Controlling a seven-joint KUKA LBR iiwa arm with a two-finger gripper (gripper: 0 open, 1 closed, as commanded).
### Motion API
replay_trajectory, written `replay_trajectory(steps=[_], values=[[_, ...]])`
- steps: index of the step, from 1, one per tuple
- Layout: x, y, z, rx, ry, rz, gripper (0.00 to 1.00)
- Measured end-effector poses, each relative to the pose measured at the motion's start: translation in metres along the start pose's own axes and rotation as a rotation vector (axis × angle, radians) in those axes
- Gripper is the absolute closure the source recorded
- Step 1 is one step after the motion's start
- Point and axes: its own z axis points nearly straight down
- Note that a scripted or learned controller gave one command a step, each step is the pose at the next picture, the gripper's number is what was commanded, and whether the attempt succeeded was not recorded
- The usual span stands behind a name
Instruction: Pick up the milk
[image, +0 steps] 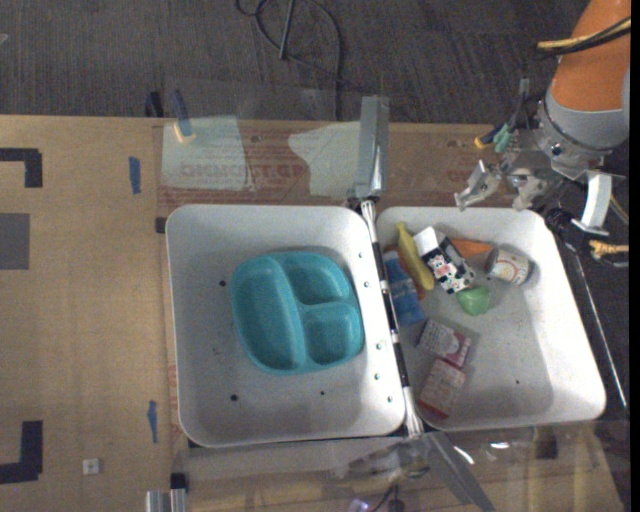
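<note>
**Milk carton lies on its side among clutter in the right bin**

A brown cardboard-covered surface (90, 300) carries two shallow white bins side by side, with dark carpet beyond its far edge. The left bin (200, 400) holds a teal divided plate (297, 311). In the right bin (570, 370), the milk (443, 262), a small carton with a black-and-white cow pattern, lies tipped over toward 11 o'clock from the bin's centre. A yellow banana (412, 257) sits just beside it at its 9 o'clock, an orange piece (474, 247) at 2 o'clock, and a green item (476, 300) at 5 o'clock.

The end effector (497, 187) hangs above the bin's far rim, at about 1 o'clock from the carton and apart from it; its fingers look spread, with nothing between them.

The carton is probably light, stiff-walled and somewhat slick, likely to skid if nudged. Gripping across its narrow flat sides near mid-length seems safest, avoiding the banana.
</note>
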Motion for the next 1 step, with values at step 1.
replay_trajectory(steps=[1], values=[[-0.0083, -0.0196, 0.1409, -0.001, 0.000, -0.020, 0.00]])
